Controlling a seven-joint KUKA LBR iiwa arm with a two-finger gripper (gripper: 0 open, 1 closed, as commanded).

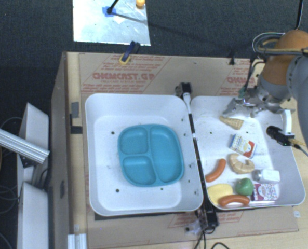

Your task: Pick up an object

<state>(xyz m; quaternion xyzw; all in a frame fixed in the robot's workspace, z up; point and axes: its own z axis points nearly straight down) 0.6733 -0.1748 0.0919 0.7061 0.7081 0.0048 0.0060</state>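
My gripper (241,109) hangs over the back edge of the right bin (292,166), its fingers spread open with nothing between them. Just below it lies a beige cone-shaped piece (231,121). Further forward in the same bin are a small white carton with red and yellow print (242,144), a tan ring-shaped piece (241,164), an orange sausage (215,170), a yellow piece (221,191), a hot dog (233,202), a green pepper (243,185), a small white bottle (268,176) and a red and white packet (265,192).
The left bin (94,139) holds a blue divided plate (149,154). A black divider strip (192,139) runs between the bins. The arm's black cable fitting (278,135) hangs over the right bin's right side. A metal rail (18,143) lies off the bench at left.
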